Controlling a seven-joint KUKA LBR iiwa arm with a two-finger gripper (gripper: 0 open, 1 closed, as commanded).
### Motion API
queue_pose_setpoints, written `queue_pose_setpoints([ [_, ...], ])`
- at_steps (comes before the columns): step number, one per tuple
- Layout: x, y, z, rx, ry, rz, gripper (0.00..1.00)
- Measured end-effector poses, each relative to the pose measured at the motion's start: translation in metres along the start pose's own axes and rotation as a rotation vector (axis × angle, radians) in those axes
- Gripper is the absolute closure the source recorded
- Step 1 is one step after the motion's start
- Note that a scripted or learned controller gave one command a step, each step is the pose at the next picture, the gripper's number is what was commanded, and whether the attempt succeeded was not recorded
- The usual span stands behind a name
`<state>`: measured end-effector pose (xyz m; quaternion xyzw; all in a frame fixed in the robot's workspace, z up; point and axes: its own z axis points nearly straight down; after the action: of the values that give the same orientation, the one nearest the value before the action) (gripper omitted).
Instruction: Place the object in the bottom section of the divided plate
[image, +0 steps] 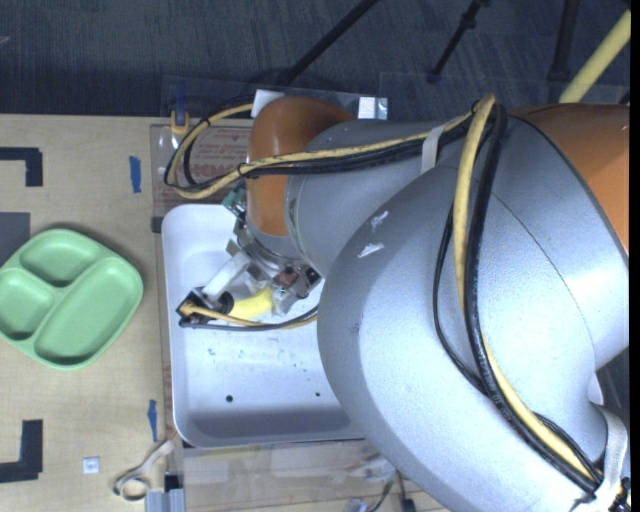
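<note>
Gripper (275, 287) in white bin (255, 395); green divided plate (70, 300) outside, beyond bin wall (167, 330).

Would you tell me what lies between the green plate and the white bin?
Nothing does: the camera view shows only a strip of bare wooden bench between the plate and the bin.

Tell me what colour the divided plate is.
The divided plate is pale green, clearest in the camera view, left of the white bin.
</note>
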<state>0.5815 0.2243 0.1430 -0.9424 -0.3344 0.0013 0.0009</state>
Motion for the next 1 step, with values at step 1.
queue_pose_setpoints([
  [1, 0.0436, 0.033, -0.0614, -0.002, 0.001, -0.186, 1.0],
])
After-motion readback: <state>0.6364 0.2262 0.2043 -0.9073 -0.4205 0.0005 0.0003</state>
